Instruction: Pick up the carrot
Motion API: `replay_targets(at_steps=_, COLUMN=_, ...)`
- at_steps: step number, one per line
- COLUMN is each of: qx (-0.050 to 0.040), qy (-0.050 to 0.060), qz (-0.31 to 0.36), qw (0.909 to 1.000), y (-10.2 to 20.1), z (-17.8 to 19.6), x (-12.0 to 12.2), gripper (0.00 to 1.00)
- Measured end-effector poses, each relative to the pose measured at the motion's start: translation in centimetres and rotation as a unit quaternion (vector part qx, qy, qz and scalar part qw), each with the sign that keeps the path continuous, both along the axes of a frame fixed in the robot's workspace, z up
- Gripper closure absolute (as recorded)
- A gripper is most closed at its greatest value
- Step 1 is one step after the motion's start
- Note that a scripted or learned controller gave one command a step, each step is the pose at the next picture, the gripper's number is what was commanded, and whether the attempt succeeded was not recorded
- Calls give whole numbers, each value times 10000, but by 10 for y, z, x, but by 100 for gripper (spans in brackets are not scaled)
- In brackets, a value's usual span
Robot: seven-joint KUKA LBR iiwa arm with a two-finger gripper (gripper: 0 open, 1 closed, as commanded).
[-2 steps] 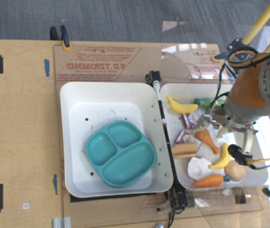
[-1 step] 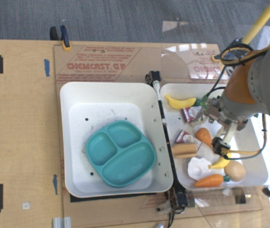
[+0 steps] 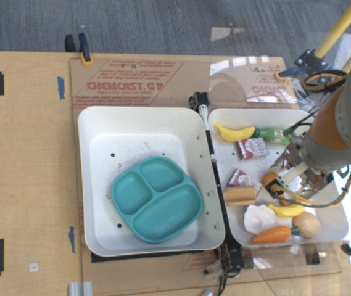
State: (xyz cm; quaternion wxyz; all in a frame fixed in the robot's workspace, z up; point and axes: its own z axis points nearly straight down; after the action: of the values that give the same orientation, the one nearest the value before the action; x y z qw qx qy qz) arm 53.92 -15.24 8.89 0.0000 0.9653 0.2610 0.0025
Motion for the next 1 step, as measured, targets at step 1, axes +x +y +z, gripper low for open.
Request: replay_targets(at_steps=1, qx=-23, qy=-12, qz=-343, qw=9994, y=18, z=0, x=-15, gripper=0)
